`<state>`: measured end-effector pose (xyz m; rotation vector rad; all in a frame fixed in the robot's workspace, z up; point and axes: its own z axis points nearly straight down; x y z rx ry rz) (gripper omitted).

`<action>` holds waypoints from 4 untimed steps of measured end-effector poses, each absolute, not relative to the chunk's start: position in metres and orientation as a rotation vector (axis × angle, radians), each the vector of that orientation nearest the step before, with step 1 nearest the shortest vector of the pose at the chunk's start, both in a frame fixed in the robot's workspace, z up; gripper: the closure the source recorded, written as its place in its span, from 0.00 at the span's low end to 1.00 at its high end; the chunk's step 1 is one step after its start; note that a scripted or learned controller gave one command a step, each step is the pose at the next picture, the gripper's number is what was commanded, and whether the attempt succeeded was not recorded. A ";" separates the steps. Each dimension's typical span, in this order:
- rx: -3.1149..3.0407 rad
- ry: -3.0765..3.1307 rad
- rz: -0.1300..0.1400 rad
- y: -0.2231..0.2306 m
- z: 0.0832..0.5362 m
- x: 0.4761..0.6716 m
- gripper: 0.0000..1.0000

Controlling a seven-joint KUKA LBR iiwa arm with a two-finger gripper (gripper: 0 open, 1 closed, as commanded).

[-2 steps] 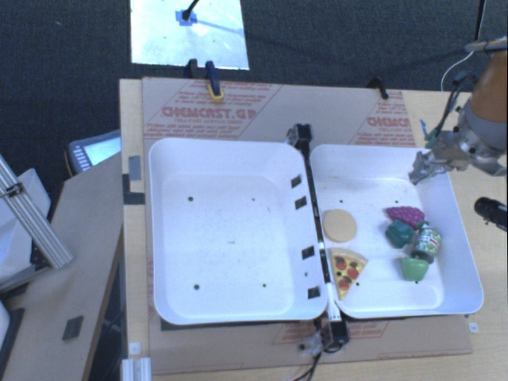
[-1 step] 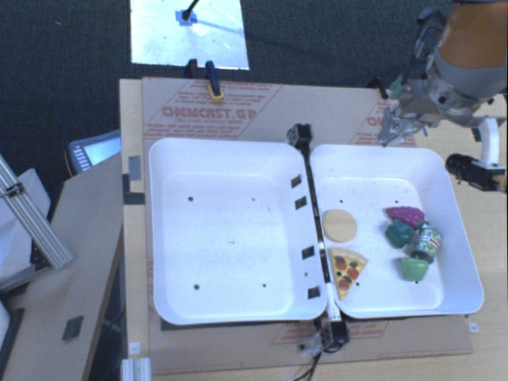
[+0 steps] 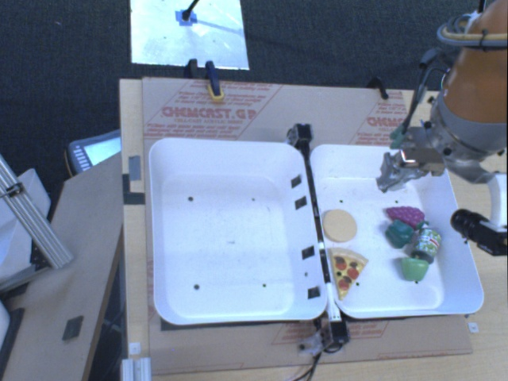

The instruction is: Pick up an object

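- So the candidates are all in the right shallow white plastic bin: a flat round tan cookie-like disc, a toy pizza slice with red dots, a purple bunch of toy grapes, a teal rounded plastic lump, a small bottle with a dark cap and green label and a bright green rounded toy.
- Grapes, teal lump, bottle and green toy sit bunched together near the right side; the disc and pizza slice lie closer to the divider, apart from that bunch.
- The grey two-finger gripper hangs over the far part of that bin, up and left of the grapes, touching none of the toys as far as I can see.
- Honestly can't tell if it's spread or clenched, too blurry. Nothing looks carried.
- Progress-wise: I'd say nothing is picked yet. Still to do: choose one, come down, grab, lift.
- The left shallow white plastic bin has no toys in it.
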<state>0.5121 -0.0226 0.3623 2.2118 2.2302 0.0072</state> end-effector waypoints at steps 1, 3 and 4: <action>2.203 2.227 0.019 0.027 0.467 0.533 1.00; 2.207 2.231 0.017 0.215 0.505 0.590 1.00; 2.226 2.224 -0.014 0.189 0.418 0.539 1.00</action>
